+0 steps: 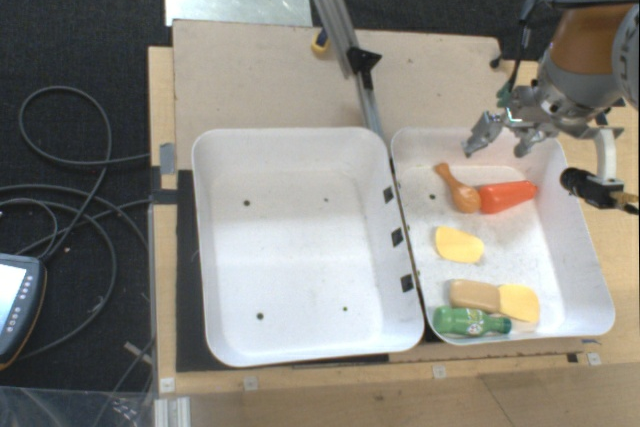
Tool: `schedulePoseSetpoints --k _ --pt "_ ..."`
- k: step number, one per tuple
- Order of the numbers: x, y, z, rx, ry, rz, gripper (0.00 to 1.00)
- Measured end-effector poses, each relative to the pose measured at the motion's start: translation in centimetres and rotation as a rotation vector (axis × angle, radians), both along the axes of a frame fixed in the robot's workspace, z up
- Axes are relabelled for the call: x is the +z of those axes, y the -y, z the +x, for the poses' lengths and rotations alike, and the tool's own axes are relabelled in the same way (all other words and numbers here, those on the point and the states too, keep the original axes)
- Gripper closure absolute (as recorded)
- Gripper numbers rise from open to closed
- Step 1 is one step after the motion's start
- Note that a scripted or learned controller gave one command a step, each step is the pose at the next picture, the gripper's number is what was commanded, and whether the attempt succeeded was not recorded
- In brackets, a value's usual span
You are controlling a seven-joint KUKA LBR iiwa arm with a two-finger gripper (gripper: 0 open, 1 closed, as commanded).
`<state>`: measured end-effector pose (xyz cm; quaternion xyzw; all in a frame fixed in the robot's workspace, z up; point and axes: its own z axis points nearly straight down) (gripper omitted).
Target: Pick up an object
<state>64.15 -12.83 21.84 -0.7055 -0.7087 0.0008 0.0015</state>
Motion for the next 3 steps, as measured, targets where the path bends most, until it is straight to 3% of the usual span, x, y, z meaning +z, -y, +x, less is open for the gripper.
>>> schedulePoseSetpoints --k 1,2,3 --pt "0.3 0.0 0.1 0.002 0.004 -0.001 0.0" --pt "-5.0 -1.0 -0.3 0.001 0.0 0.0 0.0" --pt "-9.8 -0.1 -0.1 -0.004 0.0 -0.001 0.0"
